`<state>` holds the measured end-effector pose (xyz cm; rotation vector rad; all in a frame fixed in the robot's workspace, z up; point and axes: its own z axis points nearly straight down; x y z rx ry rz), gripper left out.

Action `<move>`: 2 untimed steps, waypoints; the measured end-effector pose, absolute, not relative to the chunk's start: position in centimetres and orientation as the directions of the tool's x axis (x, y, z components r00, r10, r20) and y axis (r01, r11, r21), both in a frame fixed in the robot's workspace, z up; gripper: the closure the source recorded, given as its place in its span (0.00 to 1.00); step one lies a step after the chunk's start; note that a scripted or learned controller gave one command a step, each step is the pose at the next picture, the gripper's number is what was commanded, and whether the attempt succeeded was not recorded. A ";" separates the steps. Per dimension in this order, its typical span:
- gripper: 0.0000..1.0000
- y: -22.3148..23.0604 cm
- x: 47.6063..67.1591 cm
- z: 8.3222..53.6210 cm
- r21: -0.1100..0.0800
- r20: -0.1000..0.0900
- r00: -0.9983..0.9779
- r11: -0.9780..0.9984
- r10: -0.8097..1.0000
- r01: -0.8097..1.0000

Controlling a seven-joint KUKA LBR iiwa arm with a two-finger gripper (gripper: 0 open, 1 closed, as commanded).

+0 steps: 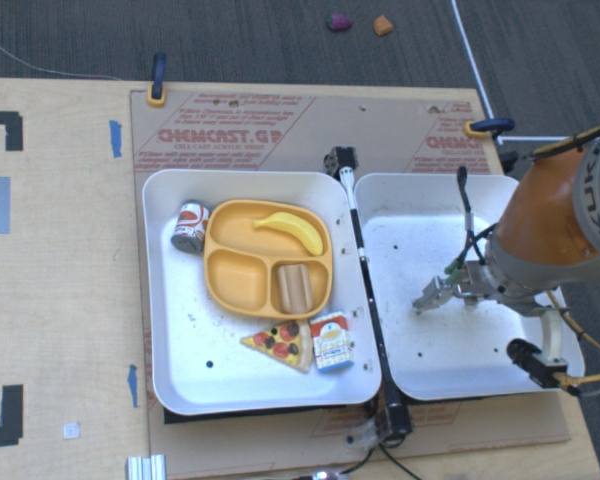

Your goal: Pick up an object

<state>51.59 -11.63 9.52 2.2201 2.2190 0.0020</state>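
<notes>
Gripper (427, 298) low over the middle of the right bin (420, 373), pointing toward the left bin (180, 373). Too small and dark to tell if open or shut, and nothing seen in it. Lots of bare white floor around the gripper, with the bin walls well apart from it on every side. Behind it, the grey and orange arm (545, 218), big and round, hiding the right side of that bin and cut off at the picture's edge. Across the wall between the bins, all the things to pick, well apart from the gripper. Yellow plate (225, 243) with three parts near the far end of the left bin. Banana (292, 230) lying in the plate's far part, brown block (294, 288) in its near right part. Small can (189, 227) on its side, touching the plate's left rim. Toy pizza slice (280, 344) and little carton (332, 343) side by side just below the plate, the carton near the middle wall. Words on the carton too small to read. Open room in the left bin's near left corner. Both bins on a cardboard sheet (230, 128) on the wooden surface (60, 268).
</notes>
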 end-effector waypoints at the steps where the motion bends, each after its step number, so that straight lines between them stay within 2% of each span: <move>1: 0.00 -9.5 48.4 8.9 0.019 -0.008 0.002 -0.001 1.000 1.000; 2: 0.00 -14.9 48.0 19.0 0.003 -0.001 0.001 -0.001 1.000 1.000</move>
